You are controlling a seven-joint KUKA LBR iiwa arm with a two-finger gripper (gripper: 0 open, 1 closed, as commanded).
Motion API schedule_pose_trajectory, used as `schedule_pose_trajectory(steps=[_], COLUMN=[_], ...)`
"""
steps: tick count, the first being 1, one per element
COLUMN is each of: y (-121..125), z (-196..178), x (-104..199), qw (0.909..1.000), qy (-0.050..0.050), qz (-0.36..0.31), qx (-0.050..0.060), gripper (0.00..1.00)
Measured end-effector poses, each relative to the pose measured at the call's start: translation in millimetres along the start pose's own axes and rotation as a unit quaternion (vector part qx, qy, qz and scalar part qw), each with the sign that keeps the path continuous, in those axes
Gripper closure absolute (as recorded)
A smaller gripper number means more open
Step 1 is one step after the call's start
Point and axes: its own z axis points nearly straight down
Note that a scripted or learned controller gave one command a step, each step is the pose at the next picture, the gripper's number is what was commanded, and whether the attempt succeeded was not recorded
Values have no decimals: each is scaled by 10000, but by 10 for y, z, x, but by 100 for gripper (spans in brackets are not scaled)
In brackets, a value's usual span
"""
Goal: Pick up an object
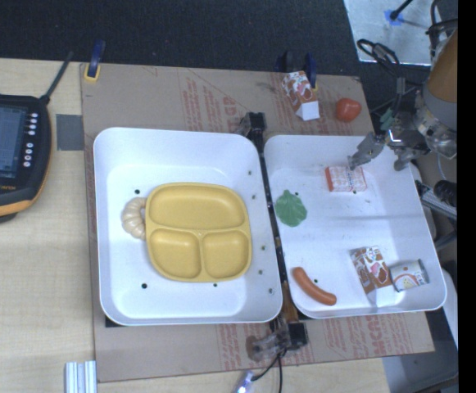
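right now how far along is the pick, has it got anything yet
Done: the gripper has reached the right bin, at its top edge. In hand: nothing shows between its fingers; one fingertip sits close by the small red-and-white packet, which lies flat on the bin floor. Left: closing on an object and lifting it; the hot dog and green item lie untouched.

- Two white bins (180,150): smooth, slightly glossy plastic.
- Yellow divided tray (198,230): matt plastic.
- Bench top (33,277): pale wood grain.
- Sheet under bins (180,97): brown printed cardboard.
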Motion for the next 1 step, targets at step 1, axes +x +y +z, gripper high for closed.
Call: schedule_pose_trajectory(steps=[1], y=[-233], z=[956], x=[-254], qw=[10000], qy=[-1], qz=[1], qx=[19], gripper=[0])
